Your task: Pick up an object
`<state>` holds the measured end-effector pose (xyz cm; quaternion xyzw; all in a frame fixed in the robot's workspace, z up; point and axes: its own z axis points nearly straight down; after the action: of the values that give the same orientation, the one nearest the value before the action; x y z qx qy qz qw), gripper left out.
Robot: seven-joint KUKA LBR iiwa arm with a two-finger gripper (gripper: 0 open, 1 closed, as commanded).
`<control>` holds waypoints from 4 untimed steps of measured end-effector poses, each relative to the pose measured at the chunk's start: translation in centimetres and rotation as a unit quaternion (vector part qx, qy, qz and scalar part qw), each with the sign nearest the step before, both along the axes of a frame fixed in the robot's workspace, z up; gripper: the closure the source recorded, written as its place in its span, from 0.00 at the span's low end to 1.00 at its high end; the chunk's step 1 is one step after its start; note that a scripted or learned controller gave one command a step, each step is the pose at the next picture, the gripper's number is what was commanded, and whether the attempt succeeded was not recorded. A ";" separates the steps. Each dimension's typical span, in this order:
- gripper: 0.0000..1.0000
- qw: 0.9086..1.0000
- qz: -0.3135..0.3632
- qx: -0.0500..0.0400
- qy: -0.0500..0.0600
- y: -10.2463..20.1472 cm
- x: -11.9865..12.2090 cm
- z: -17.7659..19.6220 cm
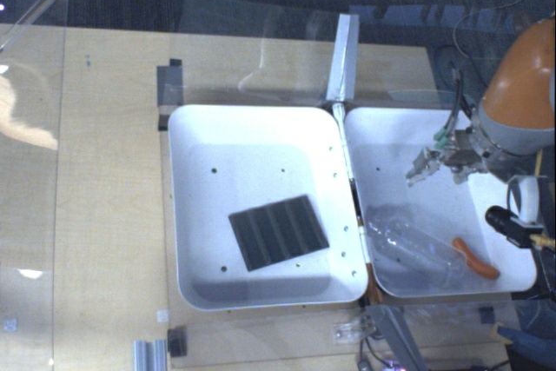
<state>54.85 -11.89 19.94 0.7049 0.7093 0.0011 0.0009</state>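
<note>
Orange carrot-like piece (pixel 476 260) lies at the near right corner of the right bin (pixel 382 143), just beside a clear plastic bottle (pixel 413 243) on its side. Above them, the pincer (pixel 430 165) hovers over the bin's middle, fingers spread apart, gripping nothing. Over in the left bin (pixel 200 143), a dark ribbed mat (pixel 278 232) lies flat on the floor. Wooden table (pixel 104 187) underneath.

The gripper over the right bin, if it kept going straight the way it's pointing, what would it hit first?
The gripper points left and down, so it would probably meet the bare white floor of the right bin first. The clear plastic object and the orange object lie nearer the front, seemingly off that line, though depth is unclear.
</note>
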 end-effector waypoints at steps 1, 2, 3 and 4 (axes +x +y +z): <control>0.00 0.996 0.087 -0.001 -0.001 -4.7 -6.0 -2.7; 0.00 0.982 0.186 -0.002 -0.003 -0.8 -3.6 5.5; 0.00 0.968 0.249 -0.003 -0.002 -8.5 -5.9 -8.8; 0.00 0.960 0.281 -0.004 -0.004 -7.0 -5.8 -10.9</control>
<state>49.09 -18.86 9.07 0.4769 0.8790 0.0014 0.0067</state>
